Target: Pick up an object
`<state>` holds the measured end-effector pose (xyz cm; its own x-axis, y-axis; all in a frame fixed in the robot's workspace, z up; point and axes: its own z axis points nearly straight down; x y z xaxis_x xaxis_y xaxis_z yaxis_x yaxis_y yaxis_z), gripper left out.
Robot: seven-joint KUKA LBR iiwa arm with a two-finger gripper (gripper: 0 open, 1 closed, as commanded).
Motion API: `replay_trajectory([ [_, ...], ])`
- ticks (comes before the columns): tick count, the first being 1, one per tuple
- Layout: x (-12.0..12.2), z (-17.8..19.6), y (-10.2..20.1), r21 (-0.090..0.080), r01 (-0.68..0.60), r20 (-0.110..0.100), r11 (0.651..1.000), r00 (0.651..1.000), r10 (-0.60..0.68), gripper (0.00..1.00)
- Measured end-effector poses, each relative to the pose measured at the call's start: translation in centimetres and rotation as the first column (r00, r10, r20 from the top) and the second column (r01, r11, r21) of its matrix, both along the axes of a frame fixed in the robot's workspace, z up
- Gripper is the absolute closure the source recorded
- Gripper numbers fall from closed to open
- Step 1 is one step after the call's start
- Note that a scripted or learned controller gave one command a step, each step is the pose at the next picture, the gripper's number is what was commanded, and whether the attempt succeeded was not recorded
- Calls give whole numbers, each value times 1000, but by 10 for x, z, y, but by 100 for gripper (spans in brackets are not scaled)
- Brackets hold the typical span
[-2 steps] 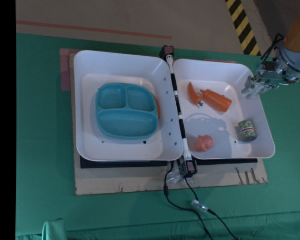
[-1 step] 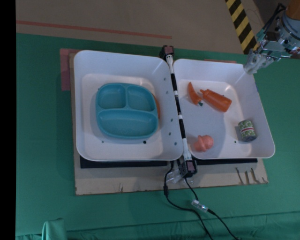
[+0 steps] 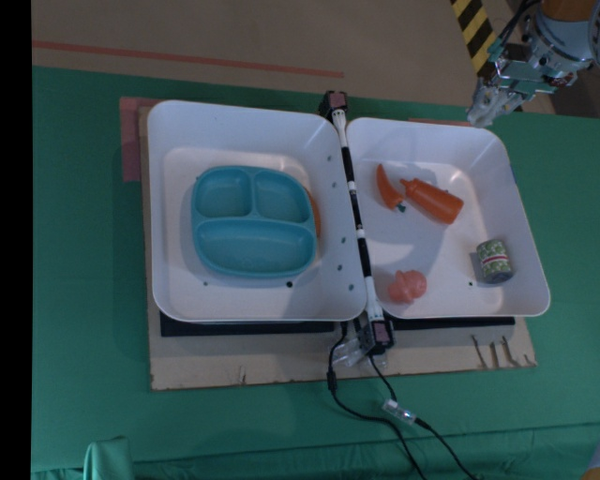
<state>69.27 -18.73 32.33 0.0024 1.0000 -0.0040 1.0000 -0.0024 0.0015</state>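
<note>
While my gripper [image 3: 481, 111] hangs over the right bin's [image 3: 525, 281] far right corner (finger state I cannot tell), the orange bottle [image 3: 433, 200] lies nearer and to its left, long axis slanting left-to-right.

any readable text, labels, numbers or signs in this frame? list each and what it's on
No readable text in this view.
Small patterned can in the right bin: green and red print, too small and blurred to read.
Yellow-black hazard stripes on the floor: a marking, no words.
Orange bottle, teal divided plate: no label visible.
</note>
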Motion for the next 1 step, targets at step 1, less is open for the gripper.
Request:
replay_trajectory([
  [1, 9, 42, 0, 1, 0, 1, 1000, 1000, 0, 100],
])
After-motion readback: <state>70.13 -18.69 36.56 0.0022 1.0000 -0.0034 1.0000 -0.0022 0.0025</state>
